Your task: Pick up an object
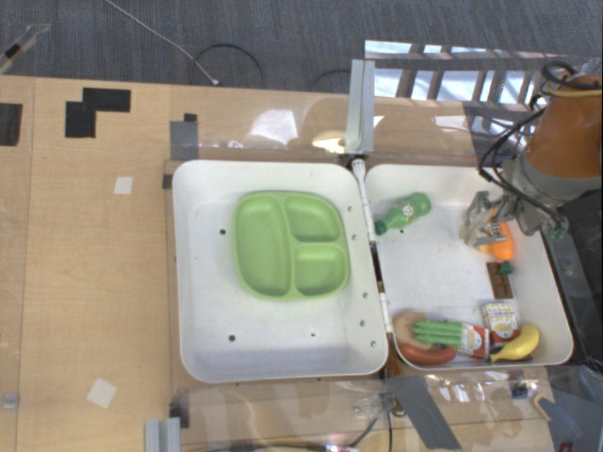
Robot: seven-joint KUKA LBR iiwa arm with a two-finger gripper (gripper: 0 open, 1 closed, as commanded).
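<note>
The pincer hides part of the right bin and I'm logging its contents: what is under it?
Under the pincer an orange object lies on the right bin floor. Its upper part is covered, so shape and identity stay unclear.

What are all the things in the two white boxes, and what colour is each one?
divided plate: 1, light green, middle of the left bin
bottle: 1, green, top left of the right bin, lying on its side
orange object: 1, orange, right side of right bin, under the gripper
banana: 1, yellow, bottom right corner of right bin
small carton: 1, white and printed, above the banana
green bundle: 1, green, bottom edge of right bin
gripper: 1, grey, above the orange object
</note>
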